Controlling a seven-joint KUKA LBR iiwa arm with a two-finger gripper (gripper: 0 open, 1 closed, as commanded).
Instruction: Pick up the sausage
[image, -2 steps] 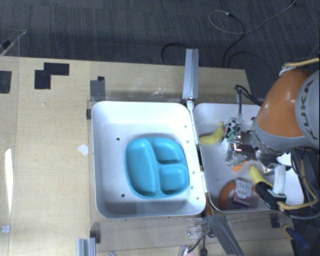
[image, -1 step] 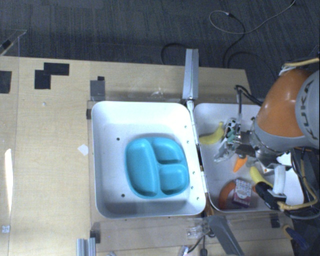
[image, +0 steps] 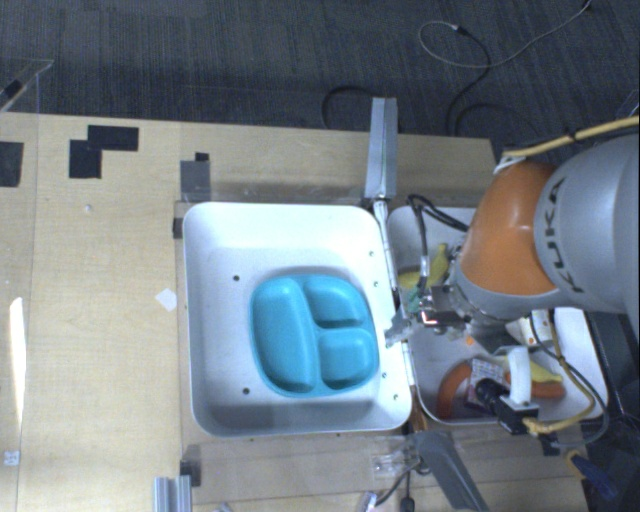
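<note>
**Arm Reaches Into Right Bin**

The grey-and-orange arm (image: 545, 235) hangs low over the right bin (image: 432, 405), hiding its end effector; whether it is spread or pinching cannot be told. A reddish-brown sausage (image: 455, 385) lies near that bin's front. The left bin (image: 215, 250) holds a blue divided tray (image: 312, 333).

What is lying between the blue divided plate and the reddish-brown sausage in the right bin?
In the camera view, the left bin's raised right rim and then bare white floor of the right bin separate the blue plate from the sausage.
</note>
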